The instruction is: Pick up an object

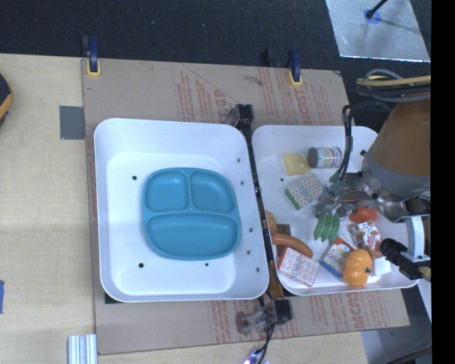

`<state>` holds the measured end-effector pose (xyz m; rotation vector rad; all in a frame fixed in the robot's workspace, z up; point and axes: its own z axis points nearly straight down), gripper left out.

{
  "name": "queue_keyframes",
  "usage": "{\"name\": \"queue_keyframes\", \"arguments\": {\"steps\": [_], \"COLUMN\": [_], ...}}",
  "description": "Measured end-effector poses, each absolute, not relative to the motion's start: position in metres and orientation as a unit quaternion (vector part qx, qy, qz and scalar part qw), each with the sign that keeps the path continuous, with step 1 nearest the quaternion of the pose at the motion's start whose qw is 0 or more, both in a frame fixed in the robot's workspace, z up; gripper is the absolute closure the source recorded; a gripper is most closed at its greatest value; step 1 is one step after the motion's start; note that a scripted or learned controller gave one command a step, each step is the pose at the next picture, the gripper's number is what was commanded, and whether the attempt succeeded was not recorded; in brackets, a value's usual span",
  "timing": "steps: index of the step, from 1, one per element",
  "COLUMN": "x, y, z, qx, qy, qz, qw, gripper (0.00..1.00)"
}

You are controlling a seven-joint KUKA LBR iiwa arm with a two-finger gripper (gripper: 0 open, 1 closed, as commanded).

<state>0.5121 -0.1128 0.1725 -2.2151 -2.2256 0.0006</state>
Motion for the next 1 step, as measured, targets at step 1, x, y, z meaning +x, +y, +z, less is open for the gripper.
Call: {"name": "queue_keyframes", "arguments": {"steps": [1], "x": [0.5566], "y": [-0.0529], "z": [0.2308], "qx": [-0.705], "qy": [-0.71], "qz": [-0.0005], "qw": [-0.001], "gripper": [1.0]}}
